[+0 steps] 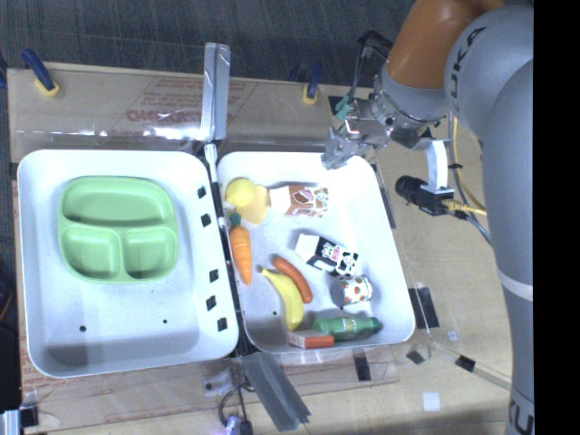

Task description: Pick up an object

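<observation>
My gripper hangs over the far right corner of the right bin, above its rim, with nothing visible between its tips. Below it in the bin lie a brown carton, a yellow lemon, an orange carrot, a banana, a red sausage, a black and white cow-print carton, a small white and red ball, a green bottle and a red and white stick.
The left bin holds a green divided plate. A grey divider post stands between the bins at the back. Blue clamps sit on the bench's far edge. The arm's cable and black connector hang right of the bin.
</observation>
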Robot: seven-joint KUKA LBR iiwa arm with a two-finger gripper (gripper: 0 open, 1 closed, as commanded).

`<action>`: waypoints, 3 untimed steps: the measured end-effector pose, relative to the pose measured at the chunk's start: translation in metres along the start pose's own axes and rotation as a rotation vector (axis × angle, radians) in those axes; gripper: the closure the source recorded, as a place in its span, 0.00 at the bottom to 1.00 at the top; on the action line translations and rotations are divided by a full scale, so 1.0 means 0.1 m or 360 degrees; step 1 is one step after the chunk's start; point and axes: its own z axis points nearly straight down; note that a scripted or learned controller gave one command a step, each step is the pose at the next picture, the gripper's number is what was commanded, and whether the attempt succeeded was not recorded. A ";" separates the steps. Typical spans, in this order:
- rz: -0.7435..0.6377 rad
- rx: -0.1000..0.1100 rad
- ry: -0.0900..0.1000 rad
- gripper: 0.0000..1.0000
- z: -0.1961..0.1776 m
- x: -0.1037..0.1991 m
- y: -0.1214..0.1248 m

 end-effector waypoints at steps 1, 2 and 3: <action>-0.0018 -0.0006 -0.0001 0.00 1.37 0.05 0.27; -0.0412 -0.0005 0.0000 0.00 1.75 0.20 -0.04; -0.0031 0.0003 0.0002 0.00 1.76 0.21 -0.19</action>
